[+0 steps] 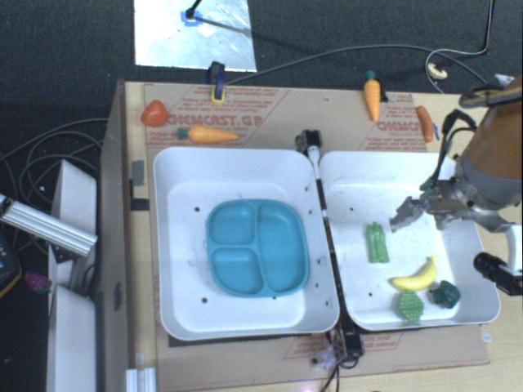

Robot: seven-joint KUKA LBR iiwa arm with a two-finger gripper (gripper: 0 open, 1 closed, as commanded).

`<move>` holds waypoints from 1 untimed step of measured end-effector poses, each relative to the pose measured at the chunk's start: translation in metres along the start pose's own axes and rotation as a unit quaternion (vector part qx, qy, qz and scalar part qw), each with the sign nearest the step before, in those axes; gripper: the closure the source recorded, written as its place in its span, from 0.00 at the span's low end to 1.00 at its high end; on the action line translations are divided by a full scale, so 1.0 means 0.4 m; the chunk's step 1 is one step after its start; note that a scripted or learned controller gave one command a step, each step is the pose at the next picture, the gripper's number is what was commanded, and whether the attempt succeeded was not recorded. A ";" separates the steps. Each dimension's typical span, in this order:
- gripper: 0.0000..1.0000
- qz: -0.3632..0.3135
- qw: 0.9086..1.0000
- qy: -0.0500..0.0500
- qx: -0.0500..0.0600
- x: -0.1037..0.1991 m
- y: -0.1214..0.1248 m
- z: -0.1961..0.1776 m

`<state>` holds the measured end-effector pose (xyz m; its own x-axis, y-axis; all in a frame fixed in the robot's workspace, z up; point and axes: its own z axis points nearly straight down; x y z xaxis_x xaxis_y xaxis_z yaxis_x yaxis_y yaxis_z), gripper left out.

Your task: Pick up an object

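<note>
target: small green ridged plastic vegetable [377,242], long axis vertical in frame
gripper [406,213]: just upper right, grip state unclear

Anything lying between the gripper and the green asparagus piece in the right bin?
No. Camera view shows bare white bin floor between gripper and asparagus.
</note>
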<state>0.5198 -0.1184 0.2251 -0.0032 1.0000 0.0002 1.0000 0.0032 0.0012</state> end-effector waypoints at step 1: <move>0.00 0.001 1.000 0.000 0.001 0.013 0.030 0.328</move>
<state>0.5319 -0.1131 0.0938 -0.0012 1.0000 0.0005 1.0000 0.0012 -0.0015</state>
